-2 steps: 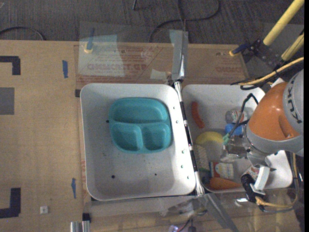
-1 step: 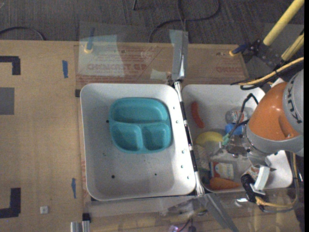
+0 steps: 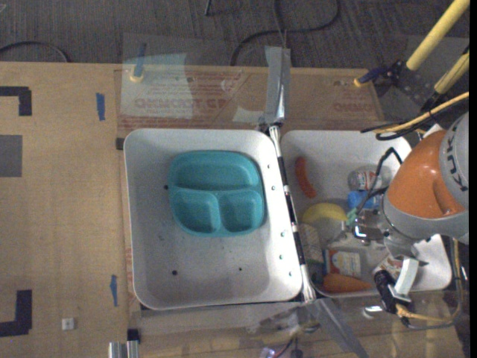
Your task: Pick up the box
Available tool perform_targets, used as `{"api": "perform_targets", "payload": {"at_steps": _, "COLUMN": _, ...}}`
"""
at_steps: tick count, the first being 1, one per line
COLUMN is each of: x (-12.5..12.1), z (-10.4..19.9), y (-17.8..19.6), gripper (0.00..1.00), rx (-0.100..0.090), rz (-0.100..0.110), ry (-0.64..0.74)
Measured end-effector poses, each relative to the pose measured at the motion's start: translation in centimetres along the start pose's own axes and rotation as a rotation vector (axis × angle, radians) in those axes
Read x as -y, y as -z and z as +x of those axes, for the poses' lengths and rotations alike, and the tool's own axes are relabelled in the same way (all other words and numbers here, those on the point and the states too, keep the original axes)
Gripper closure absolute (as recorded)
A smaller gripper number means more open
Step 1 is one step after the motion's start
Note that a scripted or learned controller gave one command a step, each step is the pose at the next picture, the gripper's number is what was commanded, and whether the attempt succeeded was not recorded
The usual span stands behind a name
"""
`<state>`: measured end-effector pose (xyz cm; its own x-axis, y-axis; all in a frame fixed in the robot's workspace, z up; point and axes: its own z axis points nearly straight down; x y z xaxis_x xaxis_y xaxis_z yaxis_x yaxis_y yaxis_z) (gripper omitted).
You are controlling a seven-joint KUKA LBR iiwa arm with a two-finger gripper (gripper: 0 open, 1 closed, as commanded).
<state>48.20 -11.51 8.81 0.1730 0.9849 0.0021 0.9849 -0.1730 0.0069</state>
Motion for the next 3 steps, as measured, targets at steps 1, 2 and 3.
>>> {"api": "perform_targets", "payload": {"at_steps": 1, "x": -1.7, "z": 3.2, "y": 9.6, "gripper": 0.0, "rx": 0.001, "rz": 0.006, "ry": 0.244}}
{"api": "perform_targets", "payload": {"at_steps": 2, "x": -0.1, "z": 0.9, "y": 0.9, "gripper": 0.0, "rx": 0.005, "rz": -0.004, "ry": 0.134}}
{"api": "perform_targets", "payload": {"at_steps": 3, "x": -0.1, "z": 0.7, "y": 1.8, "gripper": 1.0, "rx": 0.005, "rz": -0.004, "ry": 0.131}}
